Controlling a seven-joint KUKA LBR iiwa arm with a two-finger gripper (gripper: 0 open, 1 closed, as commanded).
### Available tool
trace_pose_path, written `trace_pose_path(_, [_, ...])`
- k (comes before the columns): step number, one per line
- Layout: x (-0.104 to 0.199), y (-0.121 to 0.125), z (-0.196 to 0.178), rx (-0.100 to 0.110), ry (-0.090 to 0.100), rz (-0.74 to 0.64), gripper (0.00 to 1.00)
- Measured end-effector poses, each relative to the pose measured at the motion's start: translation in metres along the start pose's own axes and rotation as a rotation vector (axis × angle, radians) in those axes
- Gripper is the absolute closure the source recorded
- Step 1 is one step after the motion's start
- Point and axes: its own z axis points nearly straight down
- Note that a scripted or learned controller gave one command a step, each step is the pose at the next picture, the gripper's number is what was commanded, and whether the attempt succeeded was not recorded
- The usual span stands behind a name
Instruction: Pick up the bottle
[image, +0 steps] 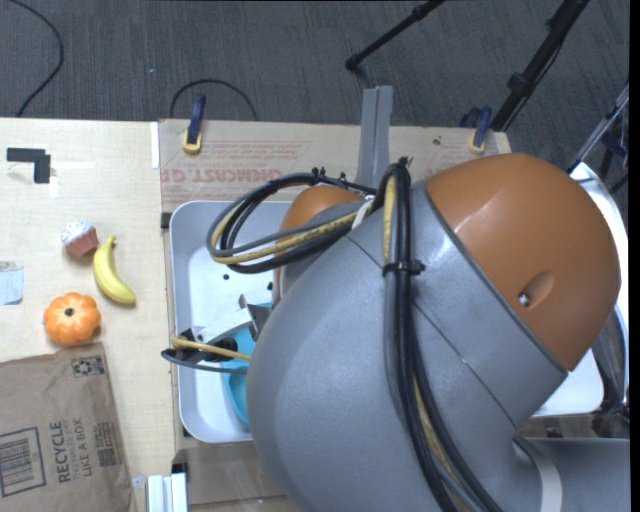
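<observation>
Orange pumpkin (72, 318), yellow banana (112, 272) outside, left | white bin (185, 300) with blue item (237, 398) | my grey arm (400, 380) covers bin: bottle's place, my hold – cannot tell | pick-up judged unfinished

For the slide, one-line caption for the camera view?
Arm looms over the white bin; banana, orange and cupcake lie left on the bench.

Slanted overhead view, arm (440, 340) close.
</observation>
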Motion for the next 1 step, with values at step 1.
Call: trace_pose_path(1, [-0.0013,0.0053,-0.0094,-0.006,-0.005,0.008,1.0])
